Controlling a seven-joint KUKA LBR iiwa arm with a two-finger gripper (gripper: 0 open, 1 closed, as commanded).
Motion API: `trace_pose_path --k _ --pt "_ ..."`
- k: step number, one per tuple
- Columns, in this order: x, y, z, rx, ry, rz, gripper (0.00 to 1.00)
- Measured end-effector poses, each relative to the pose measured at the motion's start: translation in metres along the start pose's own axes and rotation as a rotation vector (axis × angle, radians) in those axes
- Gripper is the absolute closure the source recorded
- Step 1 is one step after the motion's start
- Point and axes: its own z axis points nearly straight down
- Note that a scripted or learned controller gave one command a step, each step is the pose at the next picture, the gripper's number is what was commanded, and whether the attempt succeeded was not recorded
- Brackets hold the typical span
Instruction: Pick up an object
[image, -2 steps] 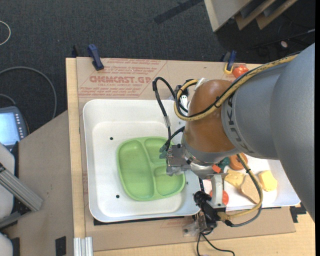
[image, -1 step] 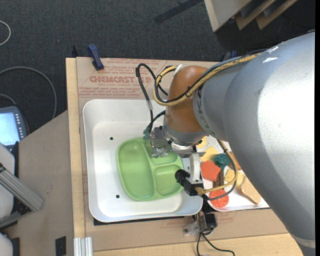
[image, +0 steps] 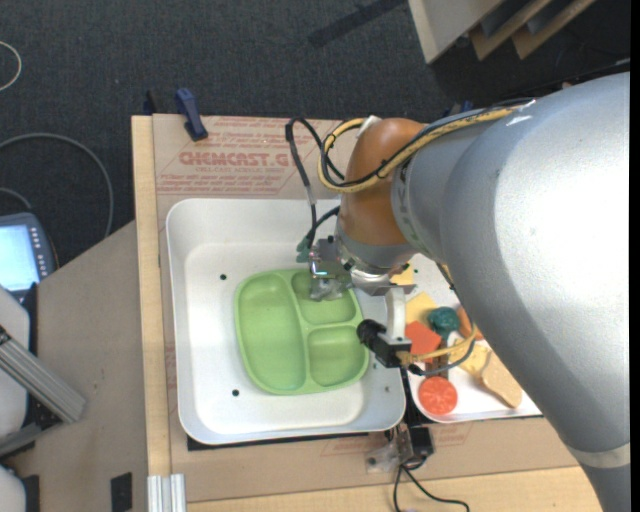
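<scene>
- My gripper (image: 322, 283) hangs over the top right corner of the green divided plate (image: 297, 332), and from this slanted look down I cannot tell whether it stands apart or together, because the wrist hides it.
- Nothing shows between my tips, so I judge that I hold nothing yet.
- The plate lies flat in the left white bin (image: 200, 300), toward its right wall, and it is the only loose thing under me.
- A flat plate gives little to pinch; the raised rim or the ridge between compartments looks like the best bite, so I would straddle one of those rather than press on a compartment floor.
- I would come down straight and slowly, since the plate may slide on the smooth bin floor or tip when one edge lifts.
- The right white bin (image: 500, 408) holds small toy foods: a red round piece (image: 437, 396), a teal piece (image: 443, 321), an orange piece (image: 422, 340) and a tan wedge (image: 498, 382).
- These sit well clear of my tips, beside my wrist.
</scene>
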Motion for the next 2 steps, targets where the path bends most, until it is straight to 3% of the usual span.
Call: trace_pose_path --k 1,2 --pt "0.055 -0.050 -0.003 -0.019 -0.009 -0.001 1.00" --pt "0.057 0.028 0.000 -0.005 -0.004 -0.002 1.00"
